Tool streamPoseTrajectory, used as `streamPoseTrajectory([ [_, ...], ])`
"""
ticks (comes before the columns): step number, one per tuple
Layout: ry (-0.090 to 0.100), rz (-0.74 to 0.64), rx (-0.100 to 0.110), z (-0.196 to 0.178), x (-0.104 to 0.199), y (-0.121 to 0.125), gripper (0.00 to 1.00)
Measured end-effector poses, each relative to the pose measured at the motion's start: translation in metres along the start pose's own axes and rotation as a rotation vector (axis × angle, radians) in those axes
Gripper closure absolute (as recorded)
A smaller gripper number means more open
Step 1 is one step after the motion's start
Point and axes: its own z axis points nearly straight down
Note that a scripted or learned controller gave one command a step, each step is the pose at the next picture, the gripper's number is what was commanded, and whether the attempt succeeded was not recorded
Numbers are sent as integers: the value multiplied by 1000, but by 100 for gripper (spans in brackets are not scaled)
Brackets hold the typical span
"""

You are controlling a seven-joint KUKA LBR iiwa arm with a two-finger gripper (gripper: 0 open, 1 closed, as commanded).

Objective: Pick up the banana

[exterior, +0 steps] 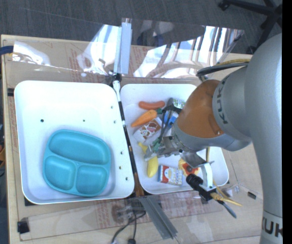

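The small yellow plastic banana lies unlifted in the right shallow white bin, near its left wall, amid other toys. The tool hovers just above it; whether it is clenched or released, I cannot tell. Room is tight: the wall at left, a red-and-white carton beside it.

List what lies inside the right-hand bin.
In the right bin: a sausage, a carrot, a small printed packet, the banana and a carton. The arm covers whatever lies beneath it.
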Motion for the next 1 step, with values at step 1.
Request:
streamPoseTrajectory([
  [1, 0, 17, -2, -91, 62, 18, 100],
])
